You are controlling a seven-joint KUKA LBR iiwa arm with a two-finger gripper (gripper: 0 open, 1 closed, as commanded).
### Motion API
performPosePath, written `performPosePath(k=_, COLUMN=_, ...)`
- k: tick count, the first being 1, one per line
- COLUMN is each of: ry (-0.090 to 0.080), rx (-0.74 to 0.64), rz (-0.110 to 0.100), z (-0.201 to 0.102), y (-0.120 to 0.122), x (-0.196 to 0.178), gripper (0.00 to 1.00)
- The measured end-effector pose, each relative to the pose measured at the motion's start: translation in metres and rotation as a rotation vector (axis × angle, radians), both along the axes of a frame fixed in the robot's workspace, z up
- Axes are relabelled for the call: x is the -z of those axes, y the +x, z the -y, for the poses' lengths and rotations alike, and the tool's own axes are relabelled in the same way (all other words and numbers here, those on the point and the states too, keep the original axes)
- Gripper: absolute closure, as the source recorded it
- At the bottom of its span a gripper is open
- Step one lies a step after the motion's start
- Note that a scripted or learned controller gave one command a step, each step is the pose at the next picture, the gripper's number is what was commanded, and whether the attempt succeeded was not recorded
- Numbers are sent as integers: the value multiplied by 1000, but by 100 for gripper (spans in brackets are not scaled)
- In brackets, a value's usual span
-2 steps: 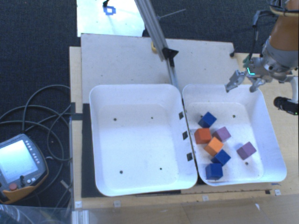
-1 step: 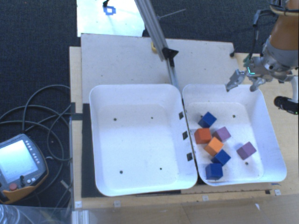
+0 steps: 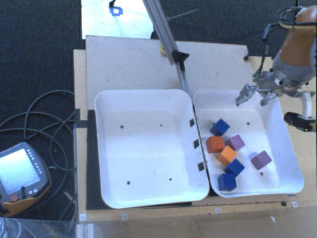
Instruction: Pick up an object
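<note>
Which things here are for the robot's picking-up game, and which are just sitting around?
For the job:
gripper
blue cubes
orange cubes
purple cubes
right bin

Just lying about:
left bin
control pendant
black cables
metal pole

Arm (image 3: pixel 299 38) cut off at right edge

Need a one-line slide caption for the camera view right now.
Open gripper hovers over the right bin's far edge, above seven coloured cubes.
</note>
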State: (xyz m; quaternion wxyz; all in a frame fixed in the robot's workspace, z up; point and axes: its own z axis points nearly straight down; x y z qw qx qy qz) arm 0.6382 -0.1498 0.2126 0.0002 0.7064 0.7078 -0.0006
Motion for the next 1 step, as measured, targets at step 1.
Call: performPosePath(k=1, ry=1, rx=-1, rz=-2, z=-1, y=2, x=62, gripper=0)
